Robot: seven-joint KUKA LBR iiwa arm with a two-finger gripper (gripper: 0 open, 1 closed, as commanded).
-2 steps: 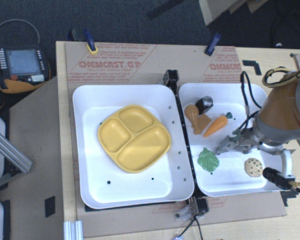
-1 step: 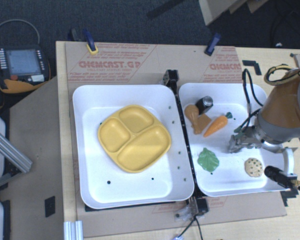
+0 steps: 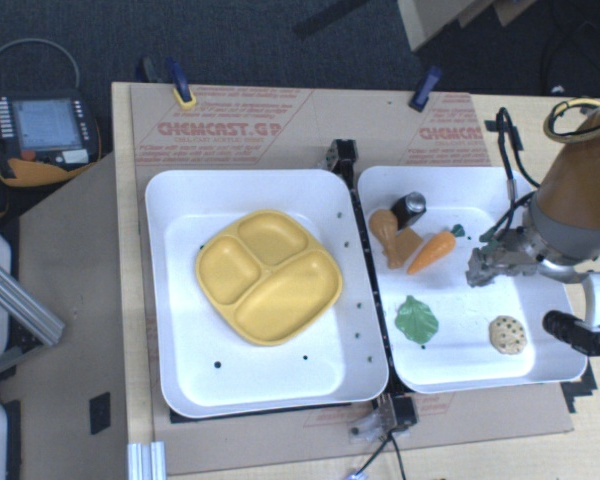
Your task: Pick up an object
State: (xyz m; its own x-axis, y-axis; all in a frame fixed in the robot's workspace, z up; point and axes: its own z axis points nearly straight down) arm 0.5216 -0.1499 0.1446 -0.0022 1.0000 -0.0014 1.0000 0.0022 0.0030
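In the right bin lie an orange carrot, a tan piece, a small dark-and-silver object, a green leafy piece and a speckled cookie. My gripper hangs over the right half of that bin, to the right of the carrot and above the cookie. I see nothing between its fingers. Its fingers are too small and dark to read.
The left bin holds a yellow divided plate. The arm's orange band and cables rise at the right edge. Clamps sit on the cardboard at the back. A pendant lies off the bench to the left.
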